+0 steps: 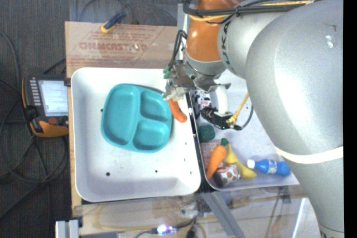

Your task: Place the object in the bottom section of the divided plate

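Carrying an orange chili pepper [178, 111], the gripper [173, 95] pinches its top beside the teal divided plate [136, 117]; next, shift over the bottom section.

Left of centre: teal divided plate [136, 117] in left white bin [89, 175]. Just right of plate: gripper [173, 95] over small orange item [178, 111]. Lower right: right bin [254, 185] with carrot [216, 158], banana [239, 165], bottle [270, 166], can [226, 175].

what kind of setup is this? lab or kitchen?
Most likely a robot lab, not a kitchen: a big grey arm over two white bins, toy food like a carrot, cables on carpet, and a handheld control pad beside the bench.
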You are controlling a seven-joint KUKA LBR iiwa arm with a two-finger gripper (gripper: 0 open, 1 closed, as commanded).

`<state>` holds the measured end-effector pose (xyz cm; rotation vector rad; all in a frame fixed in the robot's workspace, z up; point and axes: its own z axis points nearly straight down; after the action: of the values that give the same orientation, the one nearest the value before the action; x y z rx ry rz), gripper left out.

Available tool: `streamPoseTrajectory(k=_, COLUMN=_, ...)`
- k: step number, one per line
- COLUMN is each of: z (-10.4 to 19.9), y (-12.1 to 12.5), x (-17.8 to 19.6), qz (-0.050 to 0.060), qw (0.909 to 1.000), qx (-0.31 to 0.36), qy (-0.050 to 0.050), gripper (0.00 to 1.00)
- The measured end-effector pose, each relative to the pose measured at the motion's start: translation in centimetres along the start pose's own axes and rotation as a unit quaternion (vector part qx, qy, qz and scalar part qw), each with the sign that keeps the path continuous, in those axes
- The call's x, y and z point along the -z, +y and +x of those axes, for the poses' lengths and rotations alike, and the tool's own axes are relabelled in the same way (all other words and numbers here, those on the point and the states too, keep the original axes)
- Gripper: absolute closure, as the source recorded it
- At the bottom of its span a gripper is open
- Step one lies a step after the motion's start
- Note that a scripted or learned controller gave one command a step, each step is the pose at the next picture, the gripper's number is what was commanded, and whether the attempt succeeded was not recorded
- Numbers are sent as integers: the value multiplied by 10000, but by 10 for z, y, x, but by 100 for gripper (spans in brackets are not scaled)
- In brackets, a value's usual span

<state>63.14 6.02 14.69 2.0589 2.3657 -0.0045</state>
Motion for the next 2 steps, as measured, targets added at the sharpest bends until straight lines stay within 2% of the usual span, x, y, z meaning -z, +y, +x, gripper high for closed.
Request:
streamPoseTrajectory(k=1, z=65, y=46, x=59, qz=23, qw=9999, qx=111, qy=13, gripper=100)
streamPoseTrajectory(k=2, z=104, y=31, x=72, qz=21, qw=9918, qx=1274, qy=10, gripper=100)
